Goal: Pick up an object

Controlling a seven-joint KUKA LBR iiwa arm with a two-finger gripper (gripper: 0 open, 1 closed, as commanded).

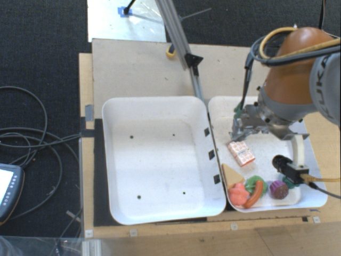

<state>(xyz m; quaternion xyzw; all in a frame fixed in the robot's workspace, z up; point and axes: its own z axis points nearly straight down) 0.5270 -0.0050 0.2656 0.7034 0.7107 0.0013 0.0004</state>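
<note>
Gripper (238,134): I see it low in the right bin (221,111), near that bin's left wall, just above the carton; whether it is spread or pressed together I cannot tell from my slanted view, as the metal parts blur together. Nothing visibly sits in it.

Arm (298,73): grey with an orange band, reaching in over the right bin's far right corner.

Small carton (241,153): orange and white, lying tilted in the middle of the right bin, just beside the gripper; contact unclear.

Tan wedge (231,173): against the right bin's left wall, nearer the front.

Red-orange round toy (238,194): front left corner of the right bin, touching the wedge.

Green toy with orange stick (255,188): just beside the round toy, along the front edge.

Purple toy (278,189): front edge, toward the right.

Left bin (114,159): white, touching the right bin along their shared edge.

Desk (133,68): tan, carrying both bins.
</note>
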